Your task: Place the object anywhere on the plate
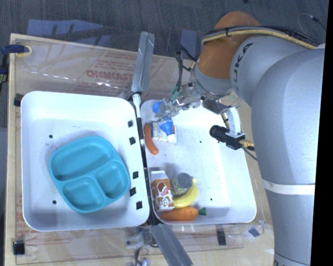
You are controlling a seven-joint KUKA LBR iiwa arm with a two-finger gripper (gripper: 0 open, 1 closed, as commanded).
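Gripper point(171, 104) low over the far-left corner of the right bin point(231, 179), reaching in from the right beneath the orange band point(224, 42) of the grey arm point(282, 98). Its metal tip sits right above a blue-and-white packet point(165, 130); whether the tip touches the packet, and whether it is released or clenched, cannot be told from this angle. Nothing seen lifted. Just left of the packet, a hot dog point(151, 140) lies along the bin's left wall, end toward the gripper. Near corner of the same bin holds a cluster, all touching or nearly so: a brown carton point(162, 195) against the left wall, a small can point(181, 183) beside it, a banana point(188, 197) curled around the can's near side, a carrot point(179, 214) lying along the near wall. Left bin point(34, 149), just across the divider, holds the plate point(89, 174): blue, three compartments, sitting tilted toward the near-left, nothing on it. Plate well apart from the gripper.
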